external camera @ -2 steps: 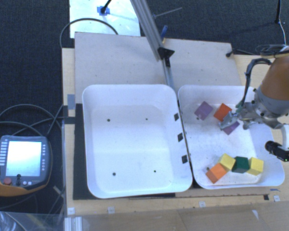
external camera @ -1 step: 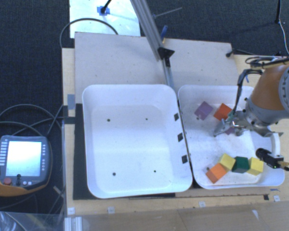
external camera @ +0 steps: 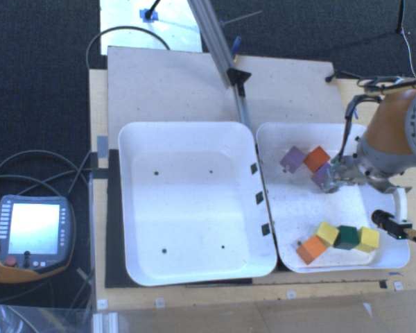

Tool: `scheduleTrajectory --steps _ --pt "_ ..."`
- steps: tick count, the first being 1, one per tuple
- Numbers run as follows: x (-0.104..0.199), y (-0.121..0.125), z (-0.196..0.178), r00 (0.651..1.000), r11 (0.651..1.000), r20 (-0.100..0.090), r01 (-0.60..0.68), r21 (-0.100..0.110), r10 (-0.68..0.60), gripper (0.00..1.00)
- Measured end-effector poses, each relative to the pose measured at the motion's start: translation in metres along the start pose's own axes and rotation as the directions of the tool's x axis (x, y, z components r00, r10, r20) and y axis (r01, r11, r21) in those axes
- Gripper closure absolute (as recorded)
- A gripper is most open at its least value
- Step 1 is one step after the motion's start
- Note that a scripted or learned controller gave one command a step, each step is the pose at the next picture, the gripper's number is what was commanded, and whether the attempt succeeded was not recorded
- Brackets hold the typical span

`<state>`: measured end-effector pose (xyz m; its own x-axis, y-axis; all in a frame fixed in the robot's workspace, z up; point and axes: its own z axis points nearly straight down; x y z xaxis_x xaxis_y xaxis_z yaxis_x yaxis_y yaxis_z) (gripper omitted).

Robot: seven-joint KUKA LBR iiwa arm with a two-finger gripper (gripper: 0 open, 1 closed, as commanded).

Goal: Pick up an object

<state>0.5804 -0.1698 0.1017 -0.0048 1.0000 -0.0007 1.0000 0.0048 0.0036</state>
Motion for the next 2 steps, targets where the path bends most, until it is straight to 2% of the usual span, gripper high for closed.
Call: scheduleTrajectory --steps 2 --pt "-0.006 -0.015 -0.11 1.0 1.0 0.002 -0.001 -0.004 0.001 1.0"
